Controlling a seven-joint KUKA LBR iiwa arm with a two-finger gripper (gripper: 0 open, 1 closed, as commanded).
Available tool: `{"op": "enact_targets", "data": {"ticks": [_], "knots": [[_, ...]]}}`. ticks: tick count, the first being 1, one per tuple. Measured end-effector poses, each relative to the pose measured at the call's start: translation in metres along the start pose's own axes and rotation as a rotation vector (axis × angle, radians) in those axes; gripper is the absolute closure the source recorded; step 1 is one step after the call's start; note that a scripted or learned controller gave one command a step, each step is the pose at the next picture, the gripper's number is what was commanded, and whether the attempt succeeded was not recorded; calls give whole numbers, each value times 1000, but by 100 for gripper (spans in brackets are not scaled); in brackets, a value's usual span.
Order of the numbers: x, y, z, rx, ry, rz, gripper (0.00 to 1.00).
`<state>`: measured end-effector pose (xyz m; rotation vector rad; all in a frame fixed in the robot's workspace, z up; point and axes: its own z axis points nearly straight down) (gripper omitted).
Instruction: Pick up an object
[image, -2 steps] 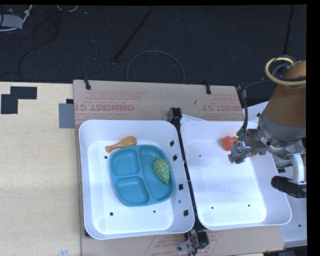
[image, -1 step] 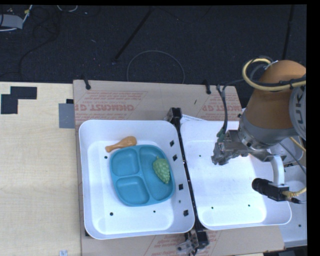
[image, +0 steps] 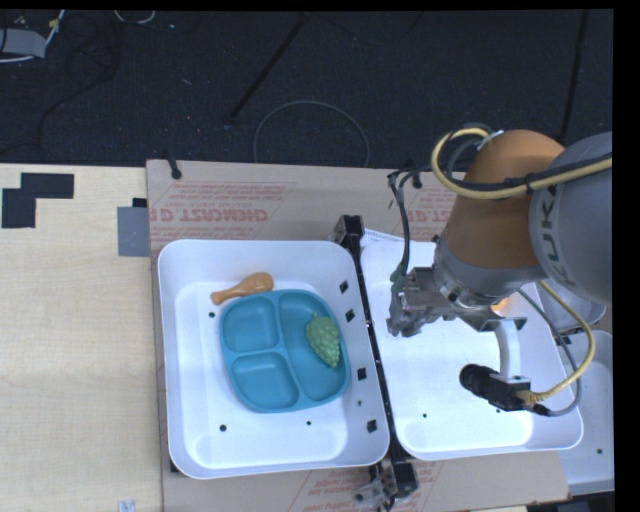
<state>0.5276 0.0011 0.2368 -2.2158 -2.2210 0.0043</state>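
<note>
Over the right-hand shallow white bin (image: 440, 420) hangs the big grey arm with its orange band (image: 500, 215), reaching in from the right and covering much of that bin's upper half. Next door, the left-hand shallow white bin (image: 200, 420) carries a blue plastic tray with three compartments (image: 262, 375), sitting about in its middle. Down to the small stuff now: a bumpy green grape-like bunch (image: 324, 340) lies in the tray's long right compartment, and an orange plastic drumstick (image: 243, 289) rests on the bin floor just beyond the tray's far edge, seemingly touching it. The dark two-finger gripper (image: 402, 322) hovers low near the right bin's left wall, well apart from both toys. How its jaws stand, I cannot tell; nothing is seen between them.
</note>
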Motion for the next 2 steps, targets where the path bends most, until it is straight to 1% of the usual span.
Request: {"op": "enact_targets", "data": {"ticks": [1,2], "knots": [[46,-7,11,0,0,0,100],[103,-7,2,-2,-1,-2,100]]}}
